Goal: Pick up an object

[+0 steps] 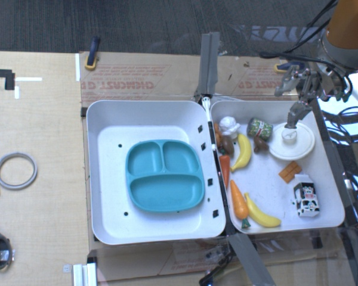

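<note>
Gripper [291, 123] low over small white plate [292, 142] in right bin [331, 177]; pincer state unclear. Risk: fingers slip off flat rim, nudge plate toward green can [260, 128].

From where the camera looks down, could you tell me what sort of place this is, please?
Probably a robotics lab's picking bench: two white bins on cardboard, toy food such as a banana, and a cabled arm whose hand hangs over a white plate.

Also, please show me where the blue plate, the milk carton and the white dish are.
blue plate [165, 176]: camera view, on the ridge between its compartments.
milk carton [306, 198]: camera view, on its printed front face.
white dish [303, 146]: camera view, on its right rim.
</note>
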`<state>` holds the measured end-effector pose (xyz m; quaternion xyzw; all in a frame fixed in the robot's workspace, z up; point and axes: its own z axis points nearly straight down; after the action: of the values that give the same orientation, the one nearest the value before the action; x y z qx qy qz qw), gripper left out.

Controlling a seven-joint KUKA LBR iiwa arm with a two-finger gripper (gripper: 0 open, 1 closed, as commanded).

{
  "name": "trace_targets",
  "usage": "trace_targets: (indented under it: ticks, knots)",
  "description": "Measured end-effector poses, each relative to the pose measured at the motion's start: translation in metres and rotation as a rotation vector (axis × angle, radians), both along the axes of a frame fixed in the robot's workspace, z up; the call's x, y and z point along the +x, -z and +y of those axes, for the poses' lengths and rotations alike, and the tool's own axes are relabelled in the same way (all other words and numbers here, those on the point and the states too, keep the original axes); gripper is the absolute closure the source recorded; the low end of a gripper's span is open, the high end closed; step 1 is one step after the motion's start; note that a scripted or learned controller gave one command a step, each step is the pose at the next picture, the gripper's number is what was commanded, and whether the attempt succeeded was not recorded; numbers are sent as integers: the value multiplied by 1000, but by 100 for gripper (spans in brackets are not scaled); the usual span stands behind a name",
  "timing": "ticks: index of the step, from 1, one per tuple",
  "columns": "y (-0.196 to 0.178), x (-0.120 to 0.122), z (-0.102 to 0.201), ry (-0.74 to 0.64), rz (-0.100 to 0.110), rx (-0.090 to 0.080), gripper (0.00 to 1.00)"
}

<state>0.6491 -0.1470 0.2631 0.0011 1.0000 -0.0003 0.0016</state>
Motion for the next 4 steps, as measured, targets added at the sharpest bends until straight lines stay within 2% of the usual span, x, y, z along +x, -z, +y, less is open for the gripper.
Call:
trace_targets:
  ticks: [1,2,3,4]
  knots:
    - [138,-1,-5,-159,-21,-6,0]
    - [170,-38,41,-72,-1,0,0]
    - [170,-79,53,244,-1,-1,0]
    - [170,-72,-45,283,-2,1,0]
